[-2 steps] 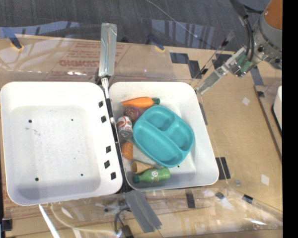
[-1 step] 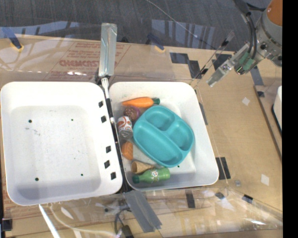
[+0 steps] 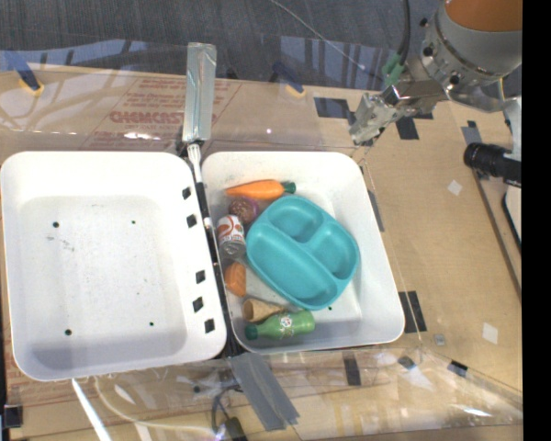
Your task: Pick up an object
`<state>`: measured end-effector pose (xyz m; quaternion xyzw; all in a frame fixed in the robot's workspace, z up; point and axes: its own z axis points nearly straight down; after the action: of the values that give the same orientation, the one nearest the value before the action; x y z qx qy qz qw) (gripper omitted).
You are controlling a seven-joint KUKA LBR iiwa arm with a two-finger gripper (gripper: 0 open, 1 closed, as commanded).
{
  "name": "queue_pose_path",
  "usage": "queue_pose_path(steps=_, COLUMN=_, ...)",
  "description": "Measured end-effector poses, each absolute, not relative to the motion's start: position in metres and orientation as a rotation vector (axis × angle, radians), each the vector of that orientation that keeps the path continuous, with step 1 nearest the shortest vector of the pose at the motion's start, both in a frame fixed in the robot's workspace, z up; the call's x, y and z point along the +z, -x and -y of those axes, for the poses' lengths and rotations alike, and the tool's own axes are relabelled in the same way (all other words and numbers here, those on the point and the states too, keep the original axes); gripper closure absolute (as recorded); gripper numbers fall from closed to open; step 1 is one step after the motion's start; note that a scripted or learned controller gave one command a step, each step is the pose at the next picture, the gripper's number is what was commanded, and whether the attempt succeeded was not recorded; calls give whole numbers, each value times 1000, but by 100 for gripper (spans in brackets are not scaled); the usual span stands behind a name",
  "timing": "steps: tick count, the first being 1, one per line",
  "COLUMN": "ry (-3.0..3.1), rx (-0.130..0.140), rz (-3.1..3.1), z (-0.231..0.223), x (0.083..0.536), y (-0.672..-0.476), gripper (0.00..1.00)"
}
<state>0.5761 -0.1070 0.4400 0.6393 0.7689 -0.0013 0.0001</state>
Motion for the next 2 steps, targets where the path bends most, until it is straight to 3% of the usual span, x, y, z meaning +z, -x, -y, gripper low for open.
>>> queue_pose_path(steps=1, ry=-2612, rx=-7, rz=-1746, z=123, x=439, y=-634, gripper=100)
queue_pose_path(steps=2, ry=-2741, rx=-4, rz=-1538, z=-3, x=439, y=-658, gripper=100)
